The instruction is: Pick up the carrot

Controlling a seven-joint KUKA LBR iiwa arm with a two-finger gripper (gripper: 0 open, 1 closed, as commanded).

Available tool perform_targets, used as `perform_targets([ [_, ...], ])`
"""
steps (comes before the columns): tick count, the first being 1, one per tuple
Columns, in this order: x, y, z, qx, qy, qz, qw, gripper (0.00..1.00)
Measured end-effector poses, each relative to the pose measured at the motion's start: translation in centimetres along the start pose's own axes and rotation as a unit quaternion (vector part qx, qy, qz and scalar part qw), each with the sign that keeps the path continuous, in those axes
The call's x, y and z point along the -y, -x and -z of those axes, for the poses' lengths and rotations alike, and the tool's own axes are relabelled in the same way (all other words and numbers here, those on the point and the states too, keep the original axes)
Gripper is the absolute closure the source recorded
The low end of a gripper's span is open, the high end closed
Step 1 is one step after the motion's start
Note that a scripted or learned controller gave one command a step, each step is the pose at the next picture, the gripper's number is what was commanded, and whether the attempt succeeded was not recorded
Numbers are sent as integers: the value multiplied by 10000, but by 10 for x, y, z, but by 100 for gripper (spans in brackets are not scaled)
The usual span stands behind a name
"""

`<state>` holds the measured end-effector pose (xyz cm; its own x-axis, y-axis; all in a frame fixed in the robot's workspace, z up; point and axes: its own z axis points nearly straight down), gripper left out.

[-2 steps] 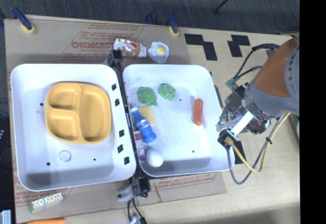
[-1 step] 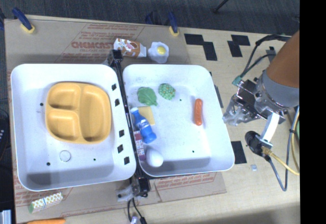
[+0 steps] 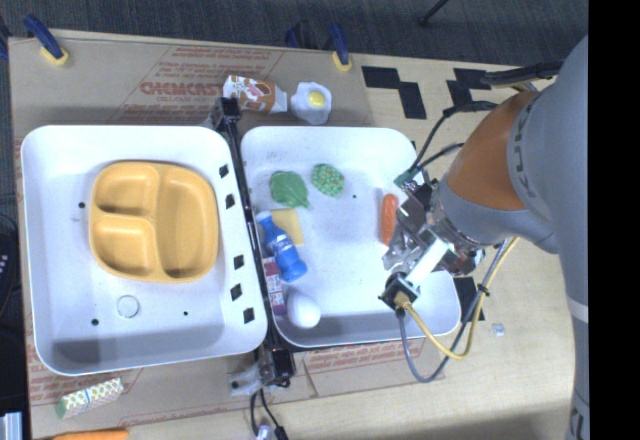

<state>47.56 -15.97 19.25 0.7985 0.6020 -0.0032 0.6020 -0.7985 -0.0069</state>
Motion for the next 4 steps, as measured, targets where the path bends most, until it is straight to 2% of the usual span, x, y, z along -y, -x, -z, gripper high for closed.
perform_targets([
  [1, -21, -11, 71, -10, 16, -117, 9999, 100],
  [2, -37, 27, 111, -12, 18, -148, 9999, 100],
  [3, -40, 31, 121, -8, 25, 1033, 9946, 100],
  [4, -15, 12, -7, -4, 0, 324, 9995, 100],
])
